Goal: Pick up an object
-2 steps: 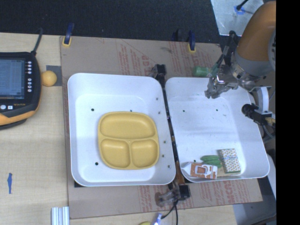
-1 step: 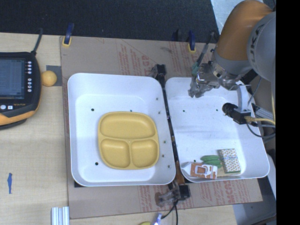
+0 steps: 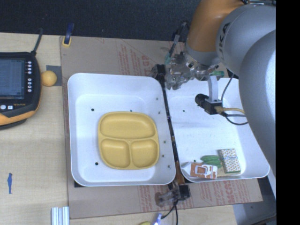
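A yellow divided plate (image 3: 127, 139) lies in the middle of the left bin (image 3: 79, 125). In the right bin (image 3: 253, 149), three small things crowd the near corner: a tan box (image 3: 229, 160), an orange and white packet (image 3: 204, 170) and a green item (image 3: 212, 159) between them. My gripper (image 3: 175, 78) hangs over the far left corner of the right bin, close to the wall shared by the bins. It is far from the small things, and I see nothing held in it.
A black cable end (image 3: 206, 102) dangles from the wrist over the right bin. On the bench to the left are a teach pendant (image 3: 16, 90) and a yellow ball (image 3: 48, 78). The arm's grey body covers the right bin's right side.
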Action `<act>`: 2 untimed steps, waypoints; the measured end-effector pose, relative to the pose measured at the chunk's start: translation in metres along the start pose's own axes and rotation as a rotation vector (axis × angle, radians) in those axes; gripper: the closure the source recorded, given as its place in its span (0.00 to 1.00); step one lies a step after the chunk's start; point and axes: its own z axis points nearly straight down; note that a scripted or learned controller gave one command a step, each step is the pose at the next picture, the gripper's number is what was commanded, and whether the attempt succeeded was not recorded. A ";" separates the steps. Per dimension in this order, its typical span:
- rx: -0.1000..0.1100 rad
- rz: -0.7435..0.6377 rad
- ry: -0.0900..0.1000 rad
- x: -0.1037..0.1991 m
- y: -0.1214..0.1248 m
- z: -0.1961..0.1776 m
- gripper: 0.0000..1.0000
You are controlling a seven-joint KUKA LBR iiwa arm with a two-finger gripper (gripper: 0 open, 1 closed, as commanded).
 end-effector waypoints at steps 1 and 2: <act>-0.001 0.004 0.001 -0.040 0.000 -0.041 1.00; 0.002 0.000 0.000 0.026 -0.011 -0.031 1.00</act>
